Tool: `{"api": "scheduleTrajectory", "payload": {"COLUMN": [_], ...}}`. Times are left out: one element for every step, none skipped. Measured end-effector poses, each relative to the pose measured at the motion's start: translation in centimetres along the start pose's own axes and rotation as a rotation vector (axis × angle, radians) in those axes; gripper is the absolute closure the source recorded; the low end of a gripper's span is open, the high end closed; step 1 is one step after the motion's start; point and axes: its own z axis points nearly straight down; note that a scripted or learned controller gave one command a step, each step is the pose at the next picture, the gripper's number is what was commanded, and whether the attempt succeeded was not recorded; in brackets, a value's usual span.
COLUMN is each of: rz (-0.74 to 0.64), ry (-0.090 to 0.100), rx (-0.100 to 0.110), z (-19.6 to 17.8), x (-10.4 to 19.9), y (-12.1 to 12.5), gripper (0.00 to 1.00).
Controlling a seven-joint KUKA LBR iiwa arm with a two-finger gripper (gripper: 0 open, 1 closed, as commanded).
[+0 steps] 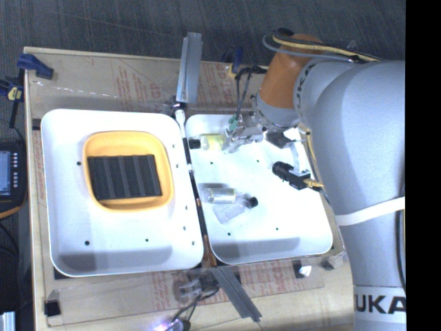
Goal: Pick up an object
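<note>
Both bins, the left bin [62, 185] and the right bin [303, 236], look like smooth white plastic with a soft sheen. In the left one lies a tray [125, 169] with a glossy orange-yellow plastic rim around a matt, dark grey ribbed insert. In the right bin a small bottle [224, 196] looks like clear, shiny plastic with a dark cap. The surface [110, 74] looks like pale, unpainted wood or board, matt, with faint red print. The arm [365, 136] has a smooth, satin grey shell, and its orange band [282, 81] is glossy. The tool [238, 135] looks like bare, shiny metal. The floor [103, 12] looks like dark, rough carpet.
</note>
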Motion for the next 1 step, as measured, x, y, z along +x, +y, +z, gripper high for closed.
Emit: {"api": "scheduleTrajectory", "payload": {"rz": [0.0], "ry": [0.0], "rx": [0.0], "z": [0.0], "x": [0.0], "y": [0.0], "gripper": [0.0]}}
